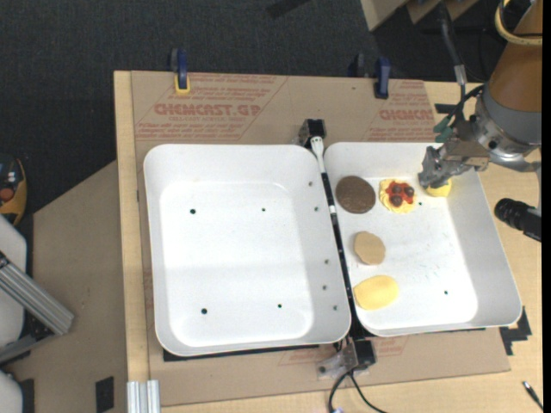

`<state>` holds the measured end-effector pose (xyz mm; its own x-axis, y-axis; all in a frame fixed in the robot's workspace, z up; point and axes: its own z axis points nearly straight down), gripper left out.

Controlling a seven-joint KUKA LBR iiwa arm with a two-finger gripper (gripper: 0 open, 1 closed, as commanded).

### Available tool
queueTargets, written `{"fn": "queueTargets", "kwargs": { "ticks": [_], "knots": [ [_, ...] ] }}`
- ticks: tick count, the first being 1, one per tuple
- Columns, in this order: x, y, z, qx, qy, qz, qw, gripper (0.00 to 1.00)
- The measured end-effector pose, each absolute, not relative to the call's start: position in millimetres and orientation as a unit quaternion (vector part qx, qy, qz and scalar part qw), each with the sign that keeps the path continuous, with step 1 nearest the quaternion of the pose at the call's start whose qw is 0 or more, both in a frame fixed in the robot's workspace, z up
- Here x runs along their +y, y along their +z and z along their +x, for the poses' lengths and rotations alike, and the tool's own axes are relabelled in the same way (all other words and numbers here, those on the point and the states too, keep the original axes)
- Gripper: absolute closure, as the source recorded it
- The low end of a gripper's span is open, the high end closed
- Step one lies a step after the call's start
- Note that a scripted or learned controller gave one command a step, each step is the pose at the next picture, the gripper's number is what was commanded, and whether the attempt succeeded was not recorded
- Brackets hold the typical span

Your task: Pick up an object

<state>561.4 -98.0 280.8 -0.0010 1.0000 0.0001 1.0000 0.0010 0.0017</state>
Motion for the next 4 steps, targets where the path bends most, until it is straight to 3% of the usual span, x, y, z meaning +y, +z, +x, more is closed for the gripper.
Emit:
{"fn": "queueTargets", "kwargs": {
  "ticks": [1,2,3,4],
  "knots": [
    [3.8,404.6,626.5,0.712,0.0080,0.702,0.006,1.00],
    [41.0,298.3,581.7,0.709,-0.0041,0.706,-0.005,1.00],
    [95.2,398.3,625.4,0.709,0.0063,0.705,0.004,1.00],
    [132.5,284.4,597.2,0.708,-0.0046,0.706,-0.004,1.00]
  ]
}}
